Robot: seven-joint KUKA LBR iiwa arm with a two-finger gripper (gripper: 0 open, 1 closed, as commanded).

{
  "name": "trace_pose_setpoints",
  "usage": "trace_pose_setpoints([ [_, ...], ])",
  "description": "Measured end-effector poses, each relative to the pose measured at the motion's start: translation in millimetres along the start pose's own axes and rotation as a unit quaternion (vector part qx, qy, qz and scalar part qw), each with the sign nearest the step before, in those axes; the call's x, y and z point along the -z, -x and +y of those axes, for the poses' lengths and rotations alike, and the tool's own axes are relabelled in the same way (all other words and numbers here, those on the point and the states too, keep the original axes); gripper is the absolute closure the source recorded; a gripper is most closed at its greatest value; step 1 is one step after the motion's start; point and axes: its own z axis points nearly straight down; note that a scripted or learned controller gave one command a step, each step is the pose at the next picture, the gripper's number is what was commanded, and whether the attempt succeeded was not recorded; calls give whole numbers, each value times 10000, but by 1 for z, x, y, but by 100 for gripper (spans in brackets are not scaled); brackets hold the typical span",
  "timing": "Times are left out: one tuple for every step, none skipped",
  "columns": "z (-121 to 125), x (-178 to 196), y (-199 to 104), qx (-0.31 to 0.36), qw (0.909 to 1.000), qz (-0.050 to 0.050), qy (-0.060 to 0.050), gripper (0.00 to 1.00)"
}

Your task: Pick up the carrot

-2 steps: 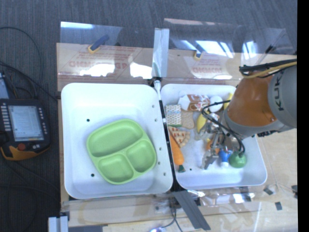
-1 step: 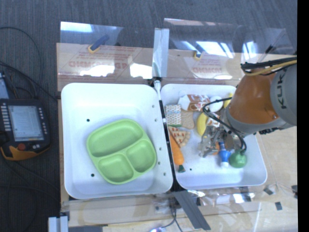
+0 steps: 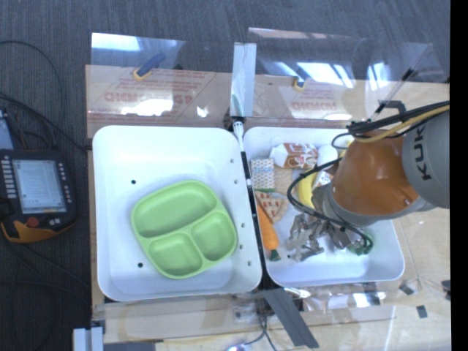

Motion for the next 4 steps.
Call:
trace_pose_setpoints([
  [35,91,32,1579,9874,87,88,100],
  [36,99,33,1576,9874,84,92,100],
  [37,108,35,1576,9874,71,90,100],
  [66,112,61,3369,9414,82,125,100],
])
